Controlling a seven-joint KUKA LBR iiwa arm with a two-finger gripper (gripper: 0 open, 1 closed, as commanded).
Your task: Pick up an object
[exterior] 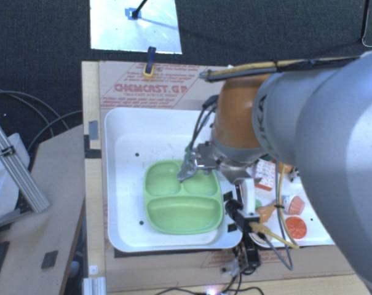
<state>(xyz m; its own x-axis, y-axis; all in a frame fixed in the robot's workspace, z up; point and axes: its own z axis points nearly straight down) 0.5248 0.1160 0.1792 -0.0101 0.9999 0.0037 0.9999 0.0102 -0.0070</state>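
Camera view: arm (308,128) enters from the right and covers most of the right bin; the orange band sits above the wrist, over the seam between the two bins. Gripper (187,172) is low in the left bin (121,165), its metal tip at the upper edge of the green tray (182,211), at or just over the rim near the divider between the two upper compartments. Jaws: cannot tell whether spread or pressed together; the tip reads as one small grey mass and no gap is resolved. Cannot tell either whether it touches the rim or hovers just above. The tray lies flat on the bin floor, toward the near right corner, three compartments up, not tilted or raised. In the right bin, partly hidden under the arm: an orange disc (296,227), a red-and-white packet (267,176), and a yellowish piece beside them. Status, as judged: approach is done and the gripper is at a candidate object, but no grasp is confirmed and nothing is lifted. Left to do: close on the tray rim, or another item, then raise it clear of the bin. The thin rim looks like a marginal hold.
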